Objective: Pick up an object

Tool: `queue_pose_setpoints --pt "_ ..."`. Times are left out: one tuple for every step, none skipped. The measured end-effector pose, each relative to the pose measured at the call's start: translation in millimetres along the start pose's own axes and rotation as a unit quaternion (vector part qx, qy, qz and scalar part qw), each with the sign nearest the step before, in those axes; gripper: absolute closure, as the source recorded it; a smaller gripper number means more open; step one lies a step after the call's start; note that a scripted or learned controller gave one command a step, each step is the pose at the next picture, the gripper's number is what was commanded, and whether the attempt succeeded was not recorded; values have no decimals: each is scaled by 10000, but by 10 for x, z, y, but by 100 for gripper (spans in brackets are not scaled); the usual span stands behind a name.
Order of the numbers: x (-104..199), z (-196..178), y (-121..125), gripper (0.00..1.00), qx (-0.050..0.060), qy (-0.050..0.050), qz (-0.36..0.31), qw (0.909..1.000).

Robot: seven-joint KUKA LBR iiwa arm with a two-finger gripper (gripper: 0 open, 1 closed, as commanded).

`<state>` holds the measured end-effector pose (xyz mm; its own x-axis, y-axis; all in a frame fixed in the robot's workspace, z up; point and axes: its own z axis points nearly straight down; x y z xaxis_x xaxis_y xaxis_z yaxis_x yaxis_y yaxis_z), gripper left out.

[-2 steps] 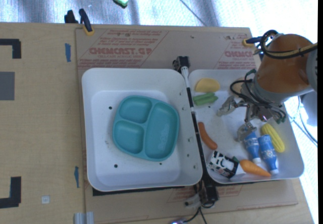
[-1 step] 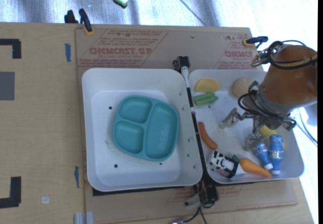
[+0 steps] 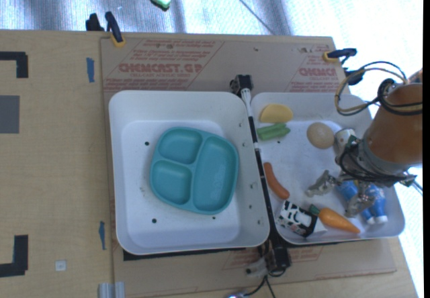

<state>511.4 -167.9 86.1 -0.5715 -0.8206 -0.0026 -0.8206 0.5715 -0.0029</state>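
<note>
- A KUKA arm's gripper (image 3: 363, 189) hangs low over the right bin (image 3: 295, 156), at about four o'clock from the bench's centre; whether the jaws are released or clenched cannot be told from this slanted overhead view.
- Likeliest target, as a judgement: the blue-and-white piece (image 3: 366, 201) directly beneath the wrist, touching or just beside the fingers. It looks like hard moulded plastic, light and stiff, probably slick; a pinch across its narrow middle seems safest.
- At seven o'clock from that piece lies an orange carrot (image 3: 336, 220), tapered and smooth, apt to roll or squirt from a pinch near its tip; its thicker end offers the better hold.
- Beside it, a black-and-white spotted toy (image 3: 295, 216) sits against the bin's near wall.
- A slim orange-red sausage shape (image 3: 275, 181) lies at the bin's left edge; a green pod (image 3: 272, 131) and yellow wedge (image 3: 276, 113) crowd the eleven o'clock corner.
- A pale egg (image 3: 320, 135), rounded and matte, rests near the arm, hard to pinch.
- The left bin (image 3: 134, 156) carries a teal three-compartment plate (image 3: 195, 169), glossy and rigid.
- Both bins rest on a cardboard-covered tabletop (image 3: 54, 156).
</note>
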Motion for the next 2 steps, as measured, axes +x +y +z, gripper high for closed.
queue_pose_setpoints --pt "-27 -114 -12 100 23 -30 19 10000" --pt "-339 -533 -498 100 4 -11 -376 9993"
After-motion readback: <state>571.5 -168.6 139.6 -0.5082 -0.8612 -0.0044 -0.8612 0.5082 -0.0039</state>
